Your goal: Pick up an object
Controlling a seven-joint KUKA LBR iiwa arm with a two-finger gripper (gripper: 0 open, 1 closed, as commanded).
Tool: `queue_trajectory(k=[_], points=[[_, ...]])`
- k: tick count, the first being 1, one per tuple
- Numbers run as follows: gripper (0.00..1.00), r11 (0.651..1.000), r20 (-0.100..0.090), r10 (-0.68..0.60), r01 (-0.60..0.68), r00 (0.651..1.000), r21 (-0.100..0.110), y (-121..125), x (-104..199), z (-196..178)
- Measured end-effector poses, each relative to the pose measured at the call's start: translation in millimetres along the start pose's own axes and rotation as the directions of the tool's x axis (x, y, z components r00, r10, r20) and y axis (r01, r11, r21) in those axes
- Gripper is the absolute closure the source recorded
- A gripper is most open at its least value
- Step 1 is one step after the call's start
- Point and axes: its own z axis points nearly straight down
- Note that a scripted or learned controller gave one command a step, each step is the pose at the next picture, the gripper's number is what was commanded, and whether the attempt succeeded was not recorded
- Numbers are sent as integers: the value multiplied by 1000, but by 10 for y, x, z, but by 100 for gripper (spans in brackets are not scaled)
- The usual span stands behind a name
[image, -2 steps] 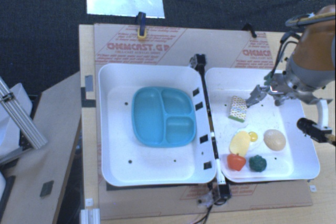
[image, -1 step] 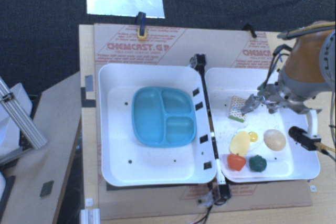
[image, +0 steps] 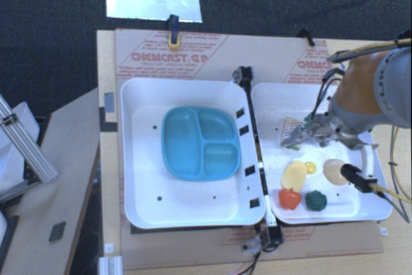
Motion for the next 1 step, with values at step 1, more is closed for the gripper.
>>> queue_trajectory(k=[1], points=[[100, 1000, -2, -1, 1, 1000, -7, 28, 10, -152]])
